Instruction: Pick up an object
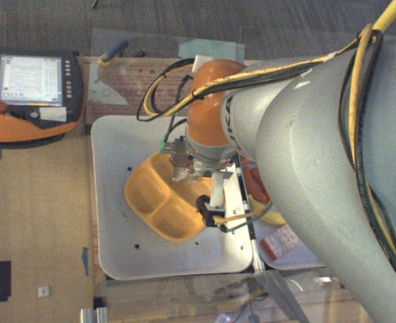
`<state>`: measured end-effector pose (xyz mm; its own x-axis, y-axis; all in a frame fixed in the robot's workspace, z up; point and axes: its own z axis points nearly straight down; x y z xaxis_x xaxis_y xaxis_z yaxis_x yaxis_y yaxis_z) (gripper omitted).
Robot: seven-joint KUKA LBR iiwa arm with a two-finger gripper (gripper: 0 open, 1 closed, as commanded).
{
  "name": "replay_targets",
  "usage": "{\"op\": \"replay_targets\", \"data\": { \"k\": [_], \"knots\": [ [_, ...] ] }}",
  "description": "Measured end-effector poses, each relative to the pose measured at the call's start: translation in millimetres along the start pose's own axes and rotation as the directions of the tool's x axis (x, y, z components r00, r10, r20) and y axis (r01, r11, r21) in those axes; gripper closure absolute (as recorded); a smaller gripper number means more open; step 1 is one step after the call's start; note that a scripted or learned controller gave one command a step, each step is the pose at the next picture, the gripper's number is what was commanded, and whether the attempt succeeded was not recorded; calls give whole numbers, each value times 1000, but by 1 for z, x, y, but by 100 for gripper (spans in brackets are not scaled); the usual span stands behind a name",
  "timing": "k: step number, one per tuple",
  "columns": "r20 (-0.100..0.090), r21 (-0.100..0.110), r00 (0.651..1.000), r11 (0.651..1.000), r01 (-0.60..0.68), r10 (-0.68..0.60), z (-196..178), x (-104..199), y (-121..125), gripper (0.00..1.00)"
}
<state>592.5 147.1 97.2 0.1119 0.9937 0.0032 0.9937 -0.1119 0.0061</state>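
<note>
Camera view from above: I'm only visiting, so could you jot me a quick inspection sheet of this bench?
Surface: left white bin on a wooden bench.
Job's things: yellow divided tray lying in the left bin.
Clutter: red and white items in the right bin, partly hidden by the arm.
Grippers: pincer low over the tray's upper edge; grasp unclear.
Cables: yellow and black cables looping along the arm.
Surroundings: orange control tablet at left, grey carpet beyond.
</note>
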Motion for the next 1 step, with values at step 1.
{"op": "replay_targets", "data": {
  "k": [1],
  "knots": [
    [4,6,1000,1000,-30,30,-133,61,5,100]
  ]
}}
